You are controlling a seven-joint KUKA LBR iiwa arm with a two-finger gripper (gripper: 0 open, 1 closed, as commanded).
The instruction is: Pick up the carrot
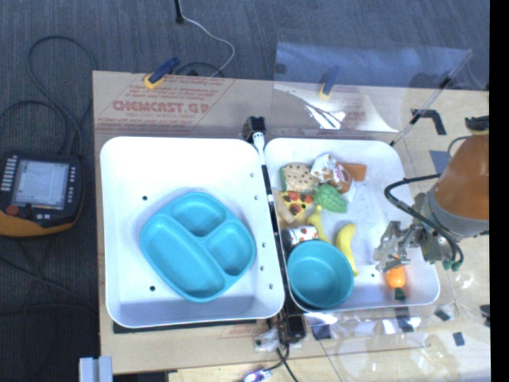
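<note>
Lower right of the frame: carrot (pixel 395 278) near the bottom right corner of the right bin (pixel 374 151), orange body, green tip pointing down-frame. Gripper (pixel 392 249) just above it, apparently not yet around it; open or closed, impossible to tell. Best done by dropping straight down, centred over the orange body, clear of the bin wall. Leftward: banana (pixel 347 243), blue bowl (pixel 320 273). Farther, left bin (pixel 127 165) with blue divided plate (pixel 199 245).
</note>
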